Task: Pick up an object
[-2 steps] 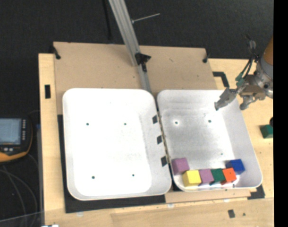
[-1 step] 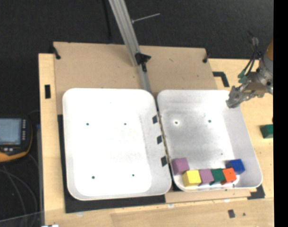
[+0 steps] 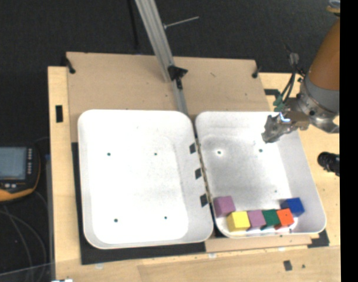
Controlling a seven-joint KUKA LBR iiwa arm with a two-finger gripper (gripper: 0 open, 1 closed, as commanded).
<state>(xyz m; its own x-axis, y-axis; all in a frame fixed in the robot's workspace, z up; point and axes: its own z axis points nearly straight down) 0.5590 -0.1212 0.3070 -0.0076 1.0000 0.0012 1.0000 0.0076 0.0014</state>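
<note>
Gripper [image 3: 272, 131] is hovering over the right bin [image 3: 249, 157], holding nothing; its opening I cannot tell
Blocks [image 3: 258, 216] are lying along the near wall, probably light and stiff; taking flat opposite sides seems best

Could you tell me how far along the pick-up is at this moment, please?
Nothing looks picked yet. The blocks, a purple block, yellow block and blue block among them, lie along the near edge of the right bin. The gripper hangs over that bin's far right part, apart from them. Reaching, grasping and lifting remain.
</note>
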